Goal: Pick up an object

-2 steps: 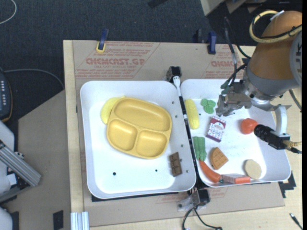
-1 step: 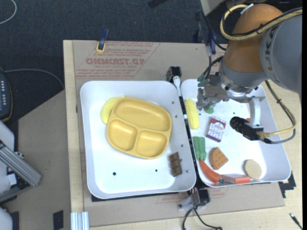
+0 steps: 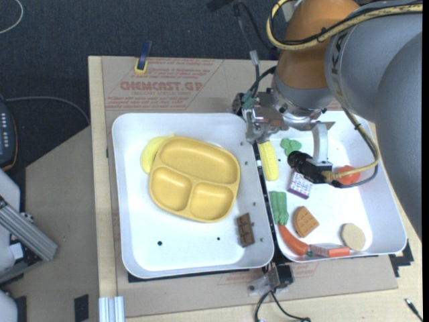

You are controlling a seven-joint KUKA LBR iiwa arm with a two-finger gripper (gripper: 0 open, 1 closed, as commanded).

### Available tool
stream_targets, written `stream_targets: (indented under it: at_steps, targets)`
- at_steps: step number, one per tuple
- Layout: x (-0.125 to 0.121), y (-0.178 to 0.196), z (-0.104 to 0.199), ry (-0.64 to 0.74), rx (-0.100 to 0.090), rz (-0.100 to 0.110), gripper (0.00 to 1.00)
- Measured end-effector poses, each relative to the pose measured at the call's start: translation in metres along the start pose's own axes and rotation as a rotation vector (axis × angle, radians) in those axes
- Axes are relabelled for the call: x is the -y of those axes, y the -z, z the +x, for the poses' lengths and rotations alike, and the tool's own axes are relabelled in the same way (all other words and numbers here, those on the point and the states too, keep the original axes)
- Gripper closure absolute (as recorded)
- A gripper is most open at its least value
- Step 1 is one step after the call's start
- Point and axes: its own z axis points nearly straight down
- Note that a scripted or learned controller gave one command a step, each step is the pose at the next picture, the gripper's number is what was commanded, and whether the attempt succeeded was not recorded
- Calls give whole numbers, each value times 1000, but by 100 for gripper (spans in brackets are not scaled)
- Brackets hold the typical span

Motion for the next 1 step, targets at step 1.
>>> stream_targets:
  at_steps: [1]
  targets:
    - [-9, 3, 3, -6, 2, 1, 100]
